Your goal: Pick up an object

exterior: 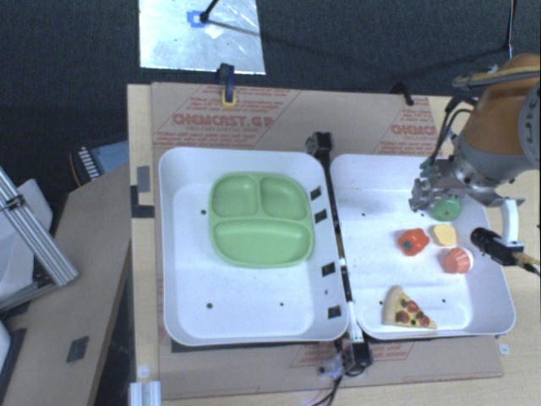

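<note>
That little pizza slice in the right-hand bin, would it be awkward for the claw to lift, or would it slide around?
The pizza slice lies flat on the right bin, so it probably won't roll or tip. Its low wedge shape may give the gripper little to pinch. It looks like a stiff toy, likely light, so a push would probably slide it across the smooth floor.

A green divided plate [259, 219] is lying mid-left bin [182, 311] — a yellow clamp [228, 94] is gripping the bench's far edge
</note>
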`<state>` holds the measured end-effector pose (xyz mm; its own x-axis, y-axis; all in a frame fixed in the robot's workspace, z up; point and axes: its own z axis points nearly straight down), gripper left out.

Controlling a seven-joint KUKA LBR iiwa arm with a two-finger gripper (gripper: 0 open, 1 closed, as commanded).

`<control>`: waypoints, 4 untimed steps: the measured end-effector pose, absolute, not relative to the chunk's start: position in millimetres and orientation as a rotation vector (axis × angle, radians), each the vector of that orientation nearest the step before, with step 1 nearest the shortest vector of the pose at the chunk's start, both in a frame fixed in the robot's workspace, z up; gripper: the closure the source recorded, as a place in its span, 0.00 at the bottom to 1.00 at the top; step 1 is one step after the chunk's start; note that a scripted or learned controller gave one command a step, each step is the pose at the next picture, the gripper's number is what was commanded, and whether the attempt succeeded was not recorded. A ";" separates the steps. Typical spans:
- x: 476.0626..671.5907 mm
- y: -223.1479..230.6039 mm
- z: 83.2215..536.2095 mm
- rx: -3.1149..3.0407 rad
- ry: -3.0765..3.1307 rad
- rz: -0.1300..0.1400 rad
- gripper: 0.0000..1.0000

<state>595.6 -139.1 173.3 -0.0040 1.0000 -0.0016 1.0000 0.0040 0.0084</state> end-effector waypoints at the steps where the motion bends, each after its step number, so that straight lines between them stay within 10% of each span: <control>1: 597.6 -139.4 227.8 2.211 2.222 0.007 1.00; 4: 571.3 14.4 234.6 2.210 2.233 0.005 1.00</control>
